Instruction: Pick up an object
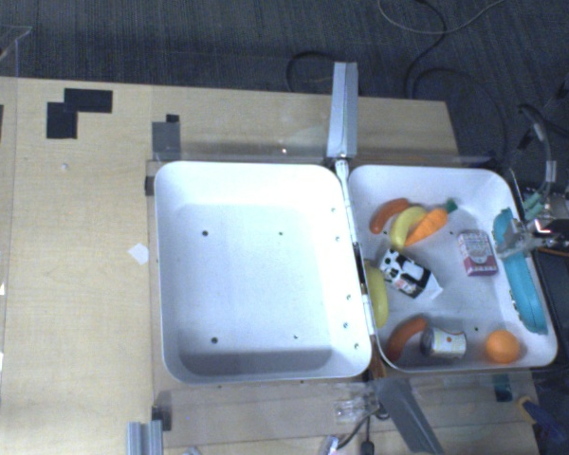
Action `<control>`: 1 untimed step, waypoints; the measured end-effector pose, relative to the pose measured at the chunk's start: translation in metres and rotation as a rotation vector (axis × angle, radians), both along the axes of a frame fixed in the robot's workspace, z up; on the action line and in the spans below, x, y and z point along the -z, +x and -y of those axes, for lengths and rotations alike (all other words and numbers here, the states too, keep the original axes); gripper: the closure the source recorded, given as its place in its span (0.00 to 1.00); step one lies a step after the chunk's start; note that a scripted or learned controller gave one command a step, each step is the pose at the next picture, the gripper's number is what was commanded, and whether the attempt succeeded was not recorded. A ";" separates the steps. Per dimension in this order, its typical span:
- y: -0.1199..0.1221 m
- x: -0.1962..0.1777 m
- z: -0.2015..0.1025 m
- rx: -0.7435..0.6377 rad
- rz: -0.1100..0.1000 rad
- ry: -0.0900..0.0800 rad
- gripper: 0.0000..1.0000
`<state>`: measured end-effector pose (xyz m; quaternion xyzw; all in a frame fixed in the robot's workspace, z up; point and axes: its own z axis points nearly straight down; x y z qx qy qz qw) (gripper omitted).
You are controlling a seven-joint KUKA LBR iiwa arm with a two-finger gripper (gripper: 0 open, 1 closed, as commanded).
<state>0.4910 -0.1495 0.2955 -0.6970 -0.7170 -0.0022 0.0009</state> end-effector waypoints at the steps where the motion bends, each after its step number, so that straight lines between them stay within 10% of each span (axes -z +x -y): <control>1: -0.004 0.004 -0.083 0.017 -0.004 -0.004 1.00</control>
